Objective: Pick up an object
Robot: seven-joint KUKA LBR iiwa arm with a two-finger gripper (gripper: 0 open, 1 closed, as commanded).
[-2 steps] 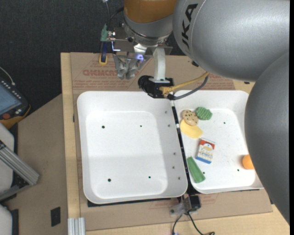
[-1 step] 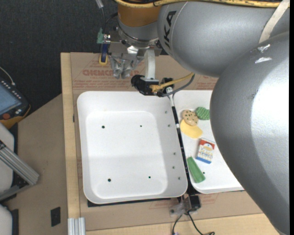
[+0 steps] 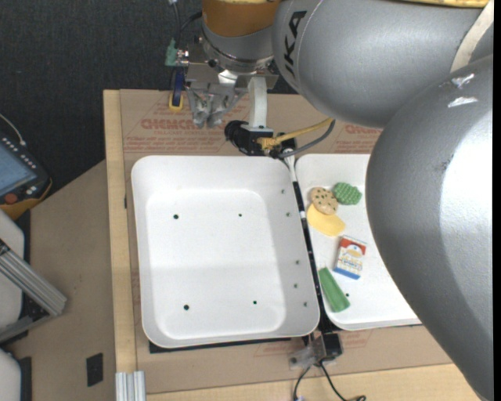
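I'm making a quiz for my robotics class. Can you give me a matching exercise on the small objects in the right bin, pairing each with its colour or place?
Things:
1. cookie
2. small box
3. long stick-shaped piece
4. yellow piece

Descriptions:
A. green, nearest the bin's front edge
B. touching the cookie on its front side
C. tan with dark spots
D. white, orange and blue

Pairs: 1-C, 2-D, 3-A, 4-B

— What does your arm (image 3: pixel 407 102) look like?
— Fat, smooth grey links with a sheen. You'll see an orange band (image 3: pixel 235 16) above the wrist, black lettering beside it, and a metal gripper (image 3: pixel 210 110) with thin cables.
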